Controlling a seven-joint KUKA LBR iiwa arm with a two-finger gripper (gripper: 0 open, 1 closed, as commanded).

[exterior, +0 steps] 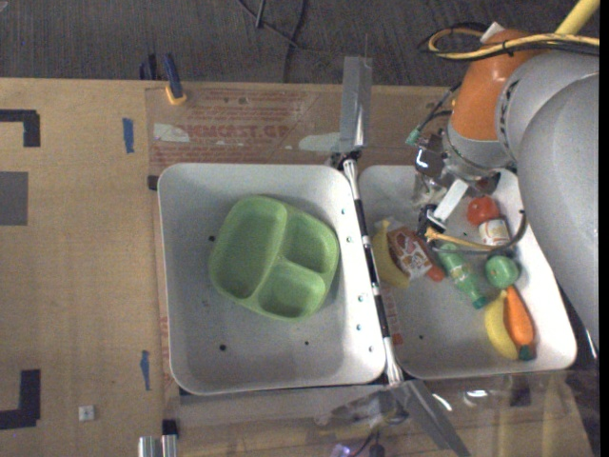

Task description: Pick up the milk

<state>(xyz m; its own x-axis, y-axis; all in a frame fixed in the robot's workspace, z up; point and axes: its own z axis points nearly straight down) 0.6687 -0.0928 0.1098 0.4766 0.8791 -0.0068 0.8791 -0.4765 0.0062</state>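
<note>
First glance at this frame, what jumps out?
The green divided plate, lying alone in the left bin. Then the grey arm with its orange band, coming in from the right over the right bin, its hand above a clutter of toy food including a carrot.

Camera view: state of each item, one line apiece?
Green divided plate: upright in left bin, compartments bare.
Milk carton: lying on its side in right bin.
Carrot: lying across the banana.
Green bottle: lying flat.
Gripper: low over right bin, above the pile.
</note>
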